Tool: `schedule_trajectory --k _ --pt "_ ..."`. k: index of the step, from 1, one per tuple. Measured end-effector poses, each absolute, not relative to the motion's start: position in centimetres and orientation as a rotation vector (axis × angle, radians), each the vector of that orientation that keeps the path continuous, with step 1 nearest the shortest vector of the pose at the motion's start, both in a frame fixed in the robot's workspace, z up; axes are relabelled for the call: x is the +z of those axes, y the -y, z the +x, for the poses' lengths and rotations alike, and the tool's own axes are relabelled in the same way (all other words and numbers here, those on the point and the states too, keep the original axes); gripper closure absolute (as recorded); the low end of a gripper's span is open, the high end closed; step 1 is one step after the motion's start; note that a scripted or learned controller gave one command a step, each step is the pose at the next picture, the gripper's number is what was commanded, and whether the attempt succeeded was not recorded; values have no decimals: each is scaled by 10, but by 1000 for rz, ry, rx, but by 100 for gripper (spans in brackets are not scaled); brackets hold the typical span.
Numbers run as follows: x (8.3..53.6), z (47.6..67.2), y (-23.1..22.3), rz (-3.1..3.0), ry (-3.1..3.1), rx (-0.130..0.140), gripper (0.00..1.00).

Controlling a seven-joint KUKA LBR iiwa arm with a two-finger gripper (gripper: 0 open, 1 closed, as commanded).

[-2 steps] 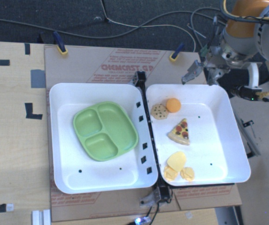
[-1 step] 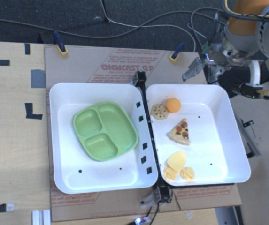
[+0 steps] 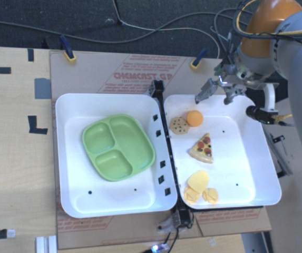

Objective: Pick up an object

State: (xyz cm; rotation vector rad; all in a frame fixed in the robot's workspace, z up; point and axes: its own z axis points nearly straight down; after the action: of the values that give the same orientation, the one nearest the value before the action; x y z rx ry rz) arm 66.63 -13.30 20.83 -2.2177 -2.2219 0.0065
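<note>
The end effector (image 3: 215, 92) is spread wide and empty, just above the right bin (image 3: 256, 157)'s far rim. Nearest it, inside that bin, an orange ball (image 3: 194, 118) is seen; probably light, smooth, prone to rolling, best pinched across its middle.

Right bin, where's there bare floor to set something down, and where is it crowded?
The right bin has bare floor along its right side, right of the pizza slice, and between that slice and the potato chips. Crowded at the top left, where the cookie touches the orange ball.
</note>
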Motion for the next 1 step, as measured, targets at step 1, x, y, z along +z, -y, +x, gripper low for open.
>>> schedule_trajectory --k 1 --pt "163 660 135 -2218 2221 7 0"
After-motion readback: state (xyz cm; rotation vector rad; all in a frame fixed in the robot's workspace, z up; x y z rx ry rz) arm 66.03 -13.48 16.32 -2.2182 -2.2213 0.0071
